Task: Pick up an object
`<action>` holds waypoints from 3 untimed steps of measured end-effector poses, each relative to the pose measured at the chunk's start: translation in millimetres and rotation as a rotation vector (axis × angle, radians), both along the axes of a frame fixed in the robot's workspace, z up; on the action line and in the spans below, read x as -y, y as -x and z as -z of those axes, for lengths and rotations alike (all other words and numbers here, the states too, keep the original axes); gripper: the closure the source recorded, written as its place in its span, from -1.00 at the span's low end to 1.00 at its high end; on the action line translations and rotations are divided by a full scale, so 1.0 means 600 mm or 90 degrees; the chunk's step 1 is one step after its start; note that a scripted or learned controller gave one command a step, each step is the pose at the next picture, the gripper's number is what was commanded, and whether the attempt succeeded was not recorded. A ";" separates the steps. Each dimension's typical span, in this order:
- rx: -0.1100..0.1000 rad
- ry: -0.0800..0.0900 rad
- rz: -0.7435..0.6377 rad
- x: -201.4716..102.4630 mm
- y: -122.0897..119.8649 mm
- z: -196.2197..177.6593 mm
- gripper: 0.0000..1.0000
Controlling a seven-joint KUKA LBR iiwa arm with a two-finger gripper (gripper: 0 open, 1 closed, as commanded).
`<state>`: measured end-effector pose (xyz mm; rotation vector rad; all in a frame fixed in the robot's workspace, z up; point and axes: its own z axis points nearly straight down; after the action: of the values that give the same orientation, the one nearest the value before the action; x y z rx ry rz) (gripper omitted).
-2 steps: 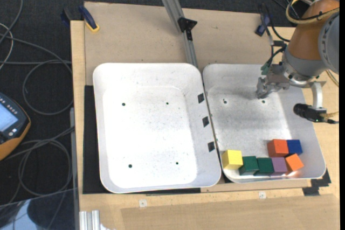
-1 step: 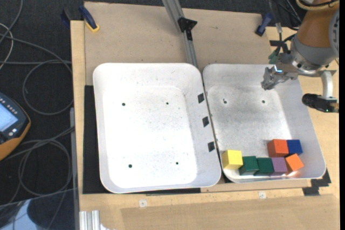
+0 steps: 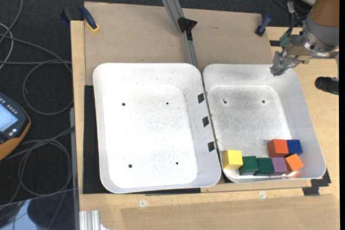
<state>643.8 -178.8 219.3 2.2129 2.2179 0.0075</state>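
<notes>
Two white bins lie side by side: the left bin (image 3: 145,126) and the right bin (image 3: 253,110); seven small blocks crowd the right bin's near edge: yellow block (image 3: 233,158), two green blocks (image 3: 257,165), purple block (image 3: 279,165), red block (image 3: 279,146), blue block (image 3: 294,146), orange block (image 3: 294,162); the gripper (image 3: 280,66) hangs over that bin's far right corner, well apart from them, its fingers seemingly bare; whether parted or closed I cannot tell.

Coloured blocks (image 3: 264,158), perhaps seven, clustered
</notes>
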 end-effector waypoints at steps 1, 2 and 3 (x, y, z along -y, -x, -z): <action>-0.001 0.000 0.000 0.000 -0.003 -0.086 1.00; -0.003 -0.002 -0.002 -0.085 -0.012 -0.097 1.00; -0.004 -0.003 -0.003 -0.181 -0.022 -0.102 1.00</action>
<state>657.2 -70.4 280.6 2.2124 2.2285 0.0055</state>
